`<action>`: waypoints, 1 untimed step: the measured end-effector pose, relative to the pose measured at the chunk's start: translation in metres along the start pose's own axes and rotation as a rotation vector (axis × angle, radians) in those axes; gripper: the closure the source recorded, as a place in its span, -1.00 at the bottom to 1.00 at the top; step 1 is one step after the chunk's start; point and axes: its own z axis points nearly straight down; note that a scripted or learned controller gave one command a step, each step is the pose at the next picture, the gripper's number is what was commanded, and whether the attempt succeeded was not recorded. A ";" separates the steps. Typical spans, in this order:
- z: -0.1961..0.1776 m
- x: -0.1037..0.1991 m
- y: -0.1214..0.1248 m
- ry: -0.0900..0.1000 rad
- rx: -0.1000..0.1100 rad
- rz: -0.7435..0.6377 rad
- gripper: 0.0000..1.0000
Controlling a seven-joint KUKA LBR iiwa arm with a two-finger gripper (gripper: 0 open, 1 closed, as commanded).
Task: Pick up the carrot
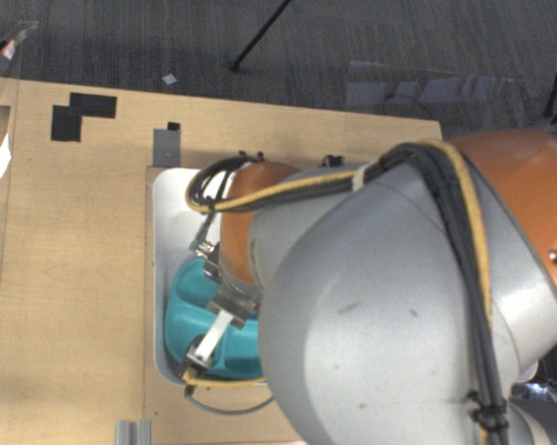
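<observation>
My grey arm with its orange band [262, 184] reaches in from the right and covers most of both bins. Its wrist points down into the left white bin [166, 221], and the gripper [222, 293] sits low over a teal object [184, 319] lying at the bin's near left corner. The wrist body hides the gripper's tip and whatever lies under it. The arm also hides the rest of the bin floor.
Left of the bin lies bare wooden bench [64, 272]. A black L-shaped mark [80, 114] is at the back left. A small grey bracket [168, 146] stands at the bin's far left corner.
</observation>
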 end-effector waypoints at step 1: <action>0.022 0.041 0.075 -0.002 0.030 -0.293 1.00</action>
